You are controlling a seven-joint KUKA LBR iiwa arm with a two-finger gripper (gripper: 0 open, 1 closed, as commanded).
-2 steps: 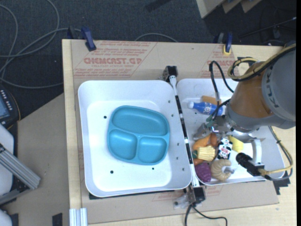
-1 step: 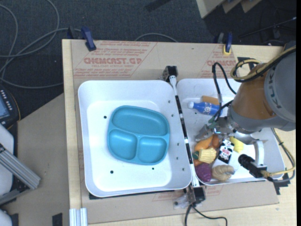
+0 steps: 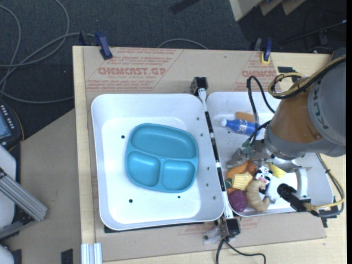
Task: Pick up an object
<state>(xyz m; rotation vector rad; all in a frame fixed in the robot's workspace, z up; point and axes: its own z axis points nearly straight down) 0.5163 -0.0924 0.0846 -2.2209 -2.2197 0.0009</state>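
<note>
My gripper (image 3: pixel 246 154) is down in the right bin (image 3: pixel 324 188), under the grey arm with its orange band (image 3: pixel 291 120). It sits just above a cluster of small toys: an orange and yellow piece (image 3: pixel 240 176), a purple piece (image 3: pixel 238 200), a tan croissant shape (image 3: pixel 256 194) and a black-and-white figure (image 3: pixel 264 176). A blue bottle (image 3: pixel 240 126) lies at the back of the bin beside a small orange item (image 3: pixel 245 116). Whether anything is in the gripper is hidden by the wrist.
The left bin (image 3: pixel 110 114) holds a blue three-compartment plate (image 3: pixel 161 157). A yellow piece (image 3: pixel 276 171) pokes out beside the wrist. Black cables (image 3: pixel 254 95) loop off the arm over the right bin's back edge. A black clip (image 3: pixel 199 84) sits where the bins meet.
</note>
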